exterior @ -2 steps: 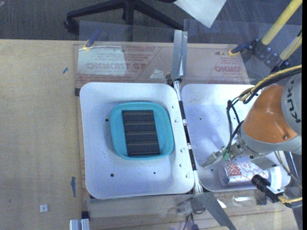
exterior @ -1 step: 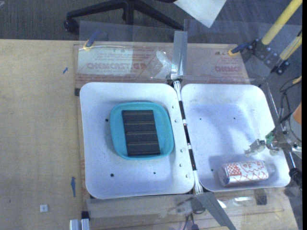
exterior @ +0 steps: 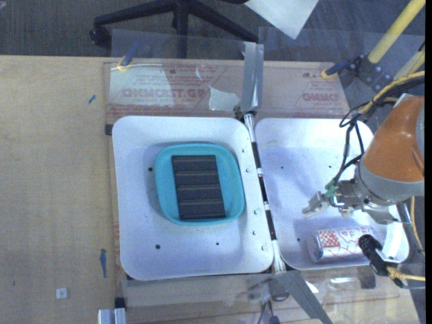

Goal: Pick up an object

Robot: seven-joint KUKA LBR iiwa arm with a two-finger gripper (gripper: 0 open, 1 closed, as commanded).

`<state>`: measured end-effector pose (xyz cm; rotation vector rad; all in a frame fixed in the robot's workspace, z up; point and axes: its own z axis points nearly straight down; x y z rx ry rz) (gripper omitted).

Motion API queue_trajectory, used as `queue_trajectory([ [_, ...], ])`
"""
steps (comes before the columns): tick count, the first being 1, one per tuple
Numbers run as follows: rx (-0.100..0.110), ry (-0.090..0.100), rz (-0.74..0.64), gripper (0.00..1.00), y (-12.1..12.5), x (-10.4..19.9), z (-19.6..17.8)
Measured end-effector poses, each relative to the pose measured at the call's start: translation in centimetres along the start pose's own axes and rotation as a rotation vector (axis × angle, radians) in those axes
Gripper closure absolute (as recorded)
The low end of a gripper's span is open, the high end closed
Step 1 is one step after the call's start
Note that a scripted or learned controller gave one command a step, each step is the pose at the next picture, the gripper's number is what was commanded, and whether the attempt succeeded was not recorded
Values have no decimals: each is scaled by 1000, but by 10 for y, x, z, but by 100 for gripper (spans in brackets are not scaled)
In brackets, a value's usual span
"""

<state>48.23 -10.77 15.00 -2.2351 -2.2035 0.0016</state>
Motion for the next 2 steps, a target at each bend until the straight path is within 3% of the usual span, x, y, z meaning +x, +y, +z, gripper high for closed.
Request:
queue_trajectory([
  [1,-7,-1,-155,0,-1,-20,62],
  [2,-4,-4,65,0,-2,-80,2],
])
